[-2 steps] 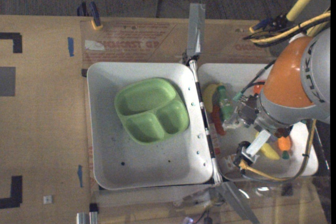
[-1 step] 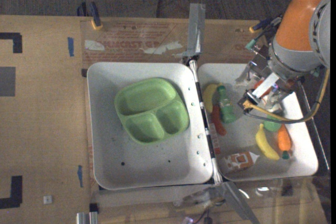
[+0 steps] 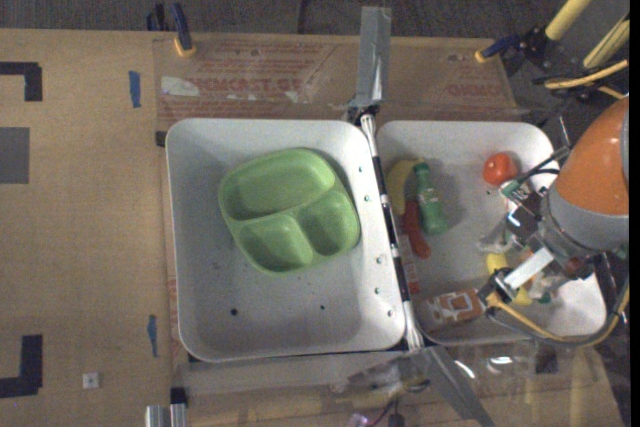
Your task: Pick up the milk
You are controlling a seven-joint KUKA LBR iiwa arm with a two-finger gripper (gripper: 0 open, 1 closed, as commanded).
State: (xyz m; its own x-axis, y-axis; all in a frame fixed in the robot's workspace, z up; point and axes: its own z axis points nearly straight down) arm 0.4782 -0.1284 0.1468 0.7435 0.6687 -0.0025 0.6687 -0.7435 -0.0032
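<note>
Milk carton [image 3: 455, 306] flat at front edge of right bin [image 3: 462, 137], near its front-left corner. Hand [image 3: 522, 281] low over same bin, just right of carton; grip state cannot be told. Green bottle [image 3: 430, 200], banana [image 3: 400, 183], red item [image 3: 499, 168] farther back. Green divided plate [image 3: 290, 209] in left bin [image 3: 200, 245].
</note>
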